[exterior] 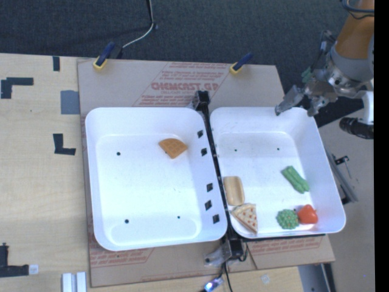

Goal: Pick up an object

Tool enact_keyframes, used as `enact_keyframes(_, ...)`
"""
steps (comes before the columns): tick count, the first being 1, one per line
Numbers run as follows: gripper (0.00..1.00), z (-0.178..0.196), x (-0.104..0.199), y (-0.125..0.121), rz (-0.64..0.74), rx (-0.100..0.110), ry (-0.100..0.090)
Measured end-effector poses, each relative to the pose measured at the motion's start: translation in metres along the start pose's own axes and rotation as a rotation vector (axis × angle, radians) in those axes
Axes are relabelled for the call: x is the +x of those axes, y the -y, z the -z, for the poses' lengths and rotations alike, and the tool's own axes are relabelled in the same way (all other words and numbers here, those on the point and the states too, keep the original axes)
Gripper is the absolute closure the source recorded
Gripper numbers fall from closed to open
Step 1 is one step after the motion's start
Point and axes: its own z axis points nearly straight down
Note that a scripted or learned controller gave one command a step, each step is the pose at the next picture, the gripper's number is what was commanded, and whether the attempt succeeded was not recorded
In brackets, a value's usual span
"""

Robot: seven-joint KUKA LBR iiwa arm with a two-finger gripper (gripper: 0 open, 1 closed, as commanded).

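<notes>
Hand [296, 104] hangs spread wide, holding nothing, over the right bin's [316, 140] far right corner, well apart from the green pepper [295, 179].

- The cardboard sheet [176, 84] under the two bins bears red print; at its far edge, seen upside down, it seems to read "CHEMCAST GP".
- Smaller red lines stand beside that word, too small to read.
- More red print shows on the sheet's near edge, also unreadable.
</notes>
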Motion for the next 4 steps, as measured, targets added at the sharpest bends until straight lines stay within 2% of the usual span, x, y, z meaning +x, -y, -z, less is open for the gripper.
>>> enact_keyframes(1,0.0,-0.018,0.05,-0.012,0.004,0.002,-0.001)
enact_keyframes(2,1.0,-0.007,0.048,-0.011,0.001,0.002,0.001)
enact_keyframes(3,1.0,0.02,0.13,0.024,0.007,-0.003,-0.003)
enact_keyframes(4,1.0,0.02,0.234,0.106,0.01,0.003,-0.004)
